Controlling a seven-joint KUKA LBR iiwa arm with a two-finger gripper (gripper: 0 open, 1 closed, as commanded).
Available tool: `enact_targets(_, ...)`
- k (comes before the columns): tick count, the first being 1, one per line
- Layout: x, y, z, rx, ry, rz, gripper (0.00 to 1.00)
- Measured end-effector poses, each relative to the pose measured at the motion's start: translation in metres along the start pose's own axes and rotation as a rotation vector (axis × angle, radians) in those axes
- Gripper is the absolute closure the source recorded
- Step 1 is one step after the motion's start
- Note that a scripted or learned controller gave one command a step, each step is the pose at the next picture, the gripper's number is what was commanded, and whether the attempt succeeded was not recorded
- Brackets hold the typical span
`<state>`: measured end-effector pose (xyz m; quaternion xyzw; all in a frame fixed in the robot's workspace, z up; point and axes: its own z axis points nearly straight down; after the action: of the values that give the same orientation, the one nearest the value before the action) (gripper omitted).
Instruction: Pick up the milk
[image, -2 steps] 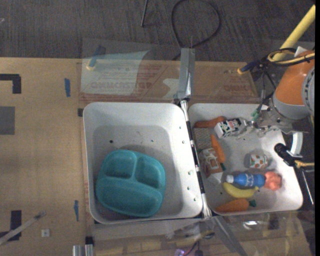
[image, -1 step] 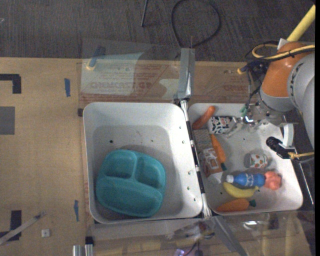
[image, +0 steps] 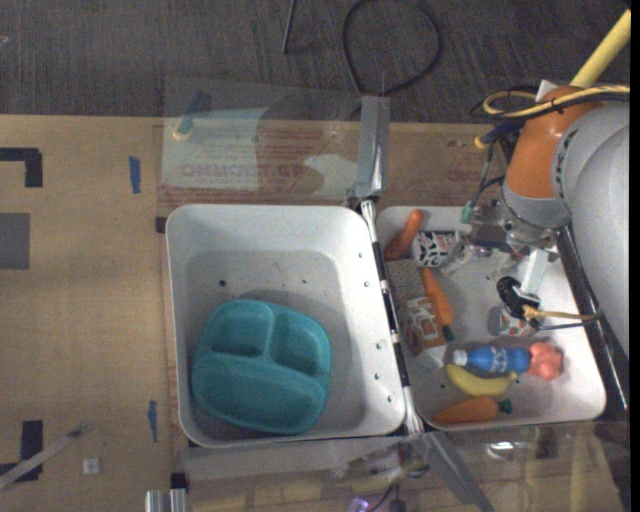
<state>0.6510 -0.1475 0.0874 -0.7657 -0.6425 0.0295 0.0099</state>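
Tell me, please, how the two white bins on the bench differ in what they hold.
The left bin holds a single large thing, a teal divided plate; the right bin holds many small ones, among them carrots, a banana, a blue bottle and a black-and-white milk carton. The arm reaches over the right bin, not the left. Both are shallow, white and sit side by side.

At the right edge of the frame the arm (image: 600, 170) is a thick, rounded grey shell. An orange band (image: 540, 150) rings it above the wrist. Yellow and black cables (image: 520, 100) loop over the band, and a pale metal wrist block (image: 520, 235) sits below.
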Motion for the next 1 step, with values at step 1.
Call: enact_targets(1, 0.0173, -0.0728, -0.035, -0.056, 0.027, -0.216, 0.0)
